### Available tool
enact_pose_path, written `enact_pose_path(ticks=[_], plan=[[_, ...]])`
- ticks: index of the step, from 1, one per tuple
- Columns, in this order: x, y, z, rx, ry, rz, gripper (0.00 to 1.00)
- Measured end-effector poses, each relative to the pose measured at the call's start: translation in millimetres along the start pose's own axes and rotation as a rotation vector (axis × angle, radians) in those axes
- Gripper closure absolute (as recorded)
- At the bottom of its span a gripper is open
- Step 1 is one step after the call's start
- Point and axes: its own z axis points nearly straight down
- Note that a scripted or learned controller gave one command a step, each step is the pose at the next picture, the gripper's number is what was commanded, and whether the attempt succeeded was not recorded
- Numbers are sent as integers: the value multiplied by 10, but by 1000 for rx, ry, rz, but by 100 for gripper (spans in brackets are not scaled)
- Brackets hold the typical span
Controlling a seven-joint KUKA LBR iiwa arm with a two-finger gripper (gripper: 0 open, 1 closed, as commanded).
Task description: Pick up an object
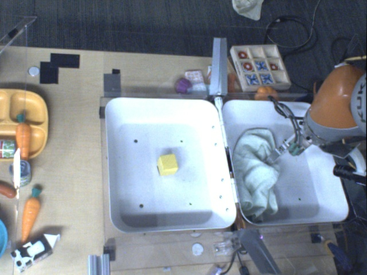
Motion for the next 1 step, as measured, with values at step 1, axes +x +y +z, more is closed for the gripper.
enact_pose_path(ticks=[1], plan=[[128, 625, 10, -1, 1, -122, 0]])
